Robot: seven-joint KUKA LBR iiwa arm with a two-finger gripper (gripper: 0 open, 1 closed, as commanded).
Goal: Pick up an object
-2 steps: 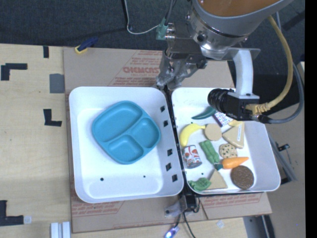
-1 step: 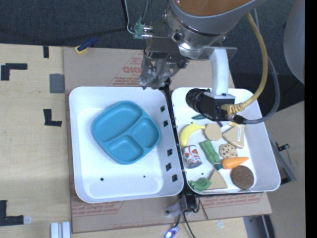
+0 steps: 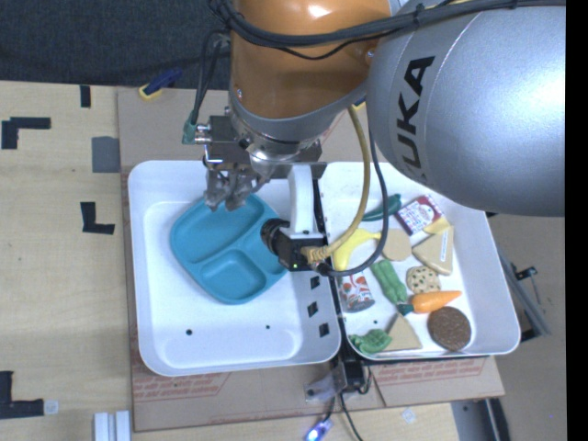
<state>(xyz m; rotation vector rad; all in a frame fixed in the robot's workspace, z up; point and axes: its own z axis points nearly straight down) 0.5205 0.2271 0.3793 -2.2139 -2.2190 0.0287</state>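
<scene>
A blue divided tray (image 3: 223,252) lies tilted in the left white bin (image 3: 175,343). My gripper (image 3: 230,194) hangs over the tray's far edge, its fingertips close together at the rim. I cannot tell whether they touch or clasp the rim. The right bin (image 3: 491,274) holds several small things: an orange carrot (image 3: 435,300), a brown round disc (image 3: 450,328), a cookie (image 3: 424,278), a green pickle (image 3: 390,281), a red-labelled packet (image 3: 417,215) and pale wedge-shaped pieces (image 3: 439,247).
A small can with a red label (image 3: 356,292) lies near the divider between the bins. A green leafy piece (image 3: 372,343) sits at the right bin's front corner. The big grey and orange arm covers the back of both bins. The left bin's front half is bare white floor.
</scene>
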